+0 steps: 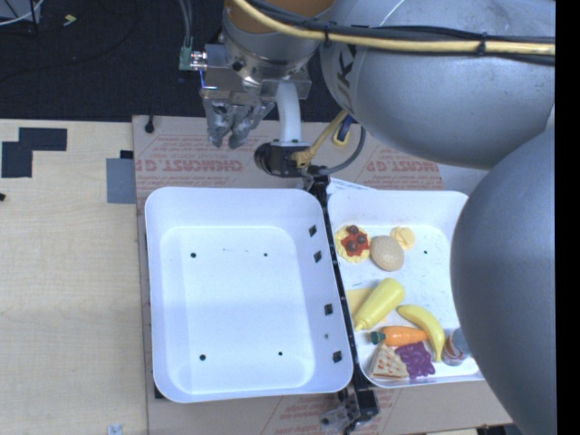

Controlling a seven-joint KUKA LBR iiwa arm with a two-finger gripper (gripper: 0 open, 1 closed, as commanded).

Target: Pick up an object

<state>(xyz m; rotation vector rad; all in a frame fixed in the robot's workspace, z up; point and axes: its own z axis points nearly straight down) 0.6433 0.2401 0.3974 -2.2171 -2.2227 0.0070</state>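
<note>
My gripper hangs high over the cardboard just beyond the far rim of the left bin, its fingers drawn together with nothing between them. The toys lie in the right bin, well to the gripper's right and nearer the camera: a round pizza piece, a beige ball, a small yellow piece, a yellow pepper, a banana, a carrot, purple grapes and a sandwich wedge. The arm's large grey body covers the right bin's right side.
A black divider with clips runs between the two bins. Both bins rest on a printed cardboard sheet on the wooden bench. A small reddish-blue object peeks out by the arm at the right bin's near corner.
</note>
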